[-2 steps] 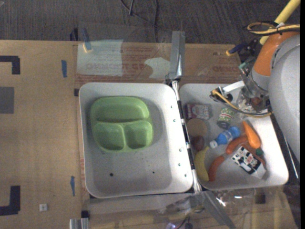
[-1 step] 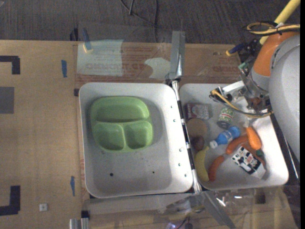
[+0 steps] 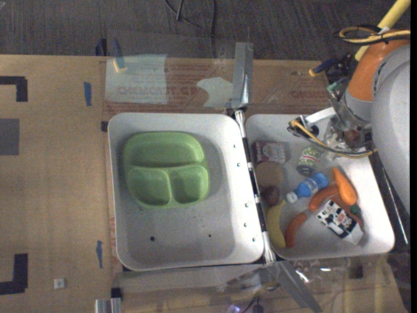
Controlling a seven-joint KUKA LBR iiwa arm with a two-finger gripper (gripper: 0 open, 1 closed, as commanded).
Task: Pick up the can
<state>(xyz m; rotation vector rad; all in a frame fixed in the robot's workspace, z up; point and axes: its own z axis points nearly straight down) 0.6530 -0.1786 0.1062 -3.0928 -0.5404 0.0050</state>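
The arm (image 3: 384, 90) comes in from the right and hangs over the back of the right bin (image 3: 381, 240), its gripper (image 3: 335, 135) low among a tangle of cables. From here I can't tell how the gripper stands or whether it has anything in it. The can (image 3: 309, 161) stands just in front of the gripper, a little to its left, green-labelled and upright, not clearly touched. Around it the bin is crowded: a red packet (image 3: 270, 152) near the divider, a brown round thing (image 3: 269, 174) below that, a blue bottle (image 3: 309, 187) lying beside the can, a carrot (image 3: 345, 186), a banana (image 3: 276, 223) along the left wall, and a black-and-white carton (image 3: 339, 220) toward the front corner. The left bin (image 3: 124, 240) holds a green tray (image 3: 167, 168), divided into three, sitting toward the back
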